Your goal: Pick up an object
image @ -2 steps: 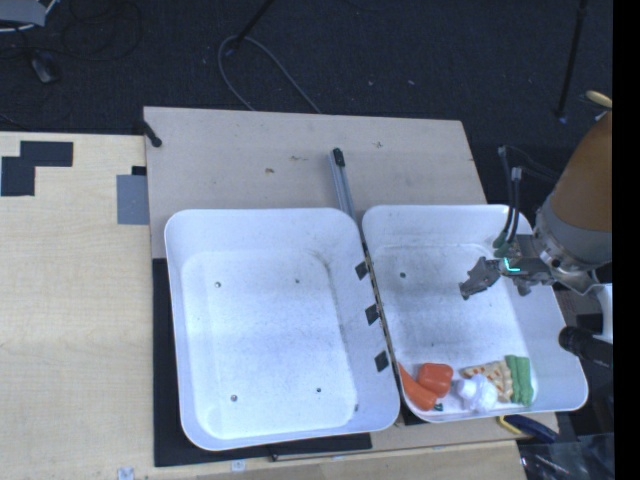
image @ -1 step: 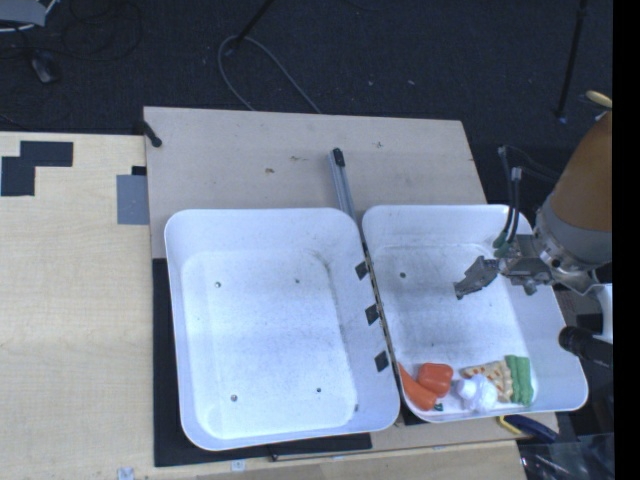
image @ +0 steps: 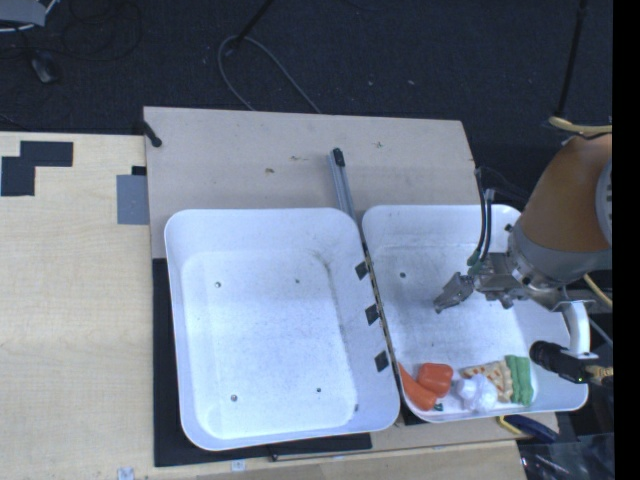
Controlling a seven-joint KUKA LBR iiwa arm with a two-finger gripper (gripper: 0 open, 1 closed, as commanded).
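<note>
Along the near edge of the right bin [image: 430,238] lies a cluster of small things: an orange-red piece [image: 431,382], a white lump [image: 472,395], a tan patterned item [image: 489,374] and a green strip [image: 520,379]. My gripper [image: 452,295] hangs over the middle of the right bin, pointing left, well behind that cluster and apart from it. Nothing shows in the gripper. The grey and orange arm [image: 565,213] covers the bin's right side.
The left bin [image: 260,328] sits beside the right one, with black clips [image: 371,313] along the shared rim. A dark rod [image: 342,180] lies on the board behind the bins. Cables trail over the dark floor at the back.
</note>
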